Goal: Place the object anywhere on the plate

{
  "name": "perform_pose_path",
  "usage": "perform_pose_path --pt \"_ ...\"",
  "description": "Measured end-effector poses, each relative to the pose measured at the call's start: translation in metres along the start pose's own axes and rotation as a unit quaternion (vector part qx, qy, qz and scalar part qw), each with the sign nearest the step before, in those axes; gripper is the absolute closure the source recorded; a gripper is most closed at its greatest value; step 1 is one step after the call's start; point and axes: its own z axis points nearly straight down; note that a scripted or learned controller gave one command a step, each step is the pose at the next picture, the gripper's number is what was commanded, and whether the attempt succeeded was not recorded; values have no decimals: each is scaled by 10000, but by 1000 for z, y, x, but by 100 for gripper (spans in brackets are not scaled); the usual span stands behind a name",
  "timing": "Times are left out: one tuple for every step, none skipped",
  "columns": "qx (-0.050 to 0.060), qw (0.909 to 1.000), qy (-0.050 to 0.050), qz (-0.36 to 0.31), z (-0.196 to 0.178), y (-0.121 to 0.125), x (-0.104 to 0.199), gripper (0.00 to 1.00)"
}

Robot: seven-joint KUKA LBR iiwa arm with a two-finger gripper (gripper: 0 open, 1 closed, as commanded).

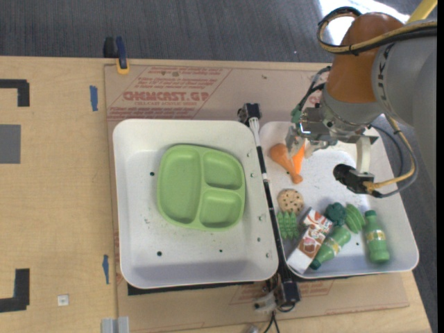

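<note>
The green plate (pixel 202 186), divided into three compartments, sits in the left white bin (pixel 132 241), roughly at its centre. Nothing lies on the plate. The right white bin (pixel 402 255) adjoins the left bin along a shared black-edged divider.

The arm (pixel 378 54) reaches over the far part of the right bin, orange band uppermost, and the hand (pixel 300 144) is lowered over the bin's far-left corner, to the right of the plate. An orange carrot-shaped object (pixel 286 161) lies directly under the hand, tilted, its thin end pointing toward the near side of the bin. From here I cannot tell whether the hand is parted or closed, nor whether the carrot is actually gripped; an orange piece shows just beside the hand's underside, touching or overlapping the carrot.

Other contents of the right bin, all further from the plate than the divider: a round cookie (pixel 290 200) near the divider; a green spiky item (pixel 287 224) just nearer than the cookie; a red and white carton (pixel 311 237) beside it; a dark green bottle (pixel 331 245) against the carton; a light green bottle (pixel 377 238) toward the far right; dark green pieces (pixel 345 215) between them.

The bins rest on a cardboard sheet (pixel 173 89) on the desk (pixel 48 186).
</note>
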Motion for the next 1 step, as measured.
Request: perform_pose_path --pt "16 9908 9 1356 -1 -38 42 100"
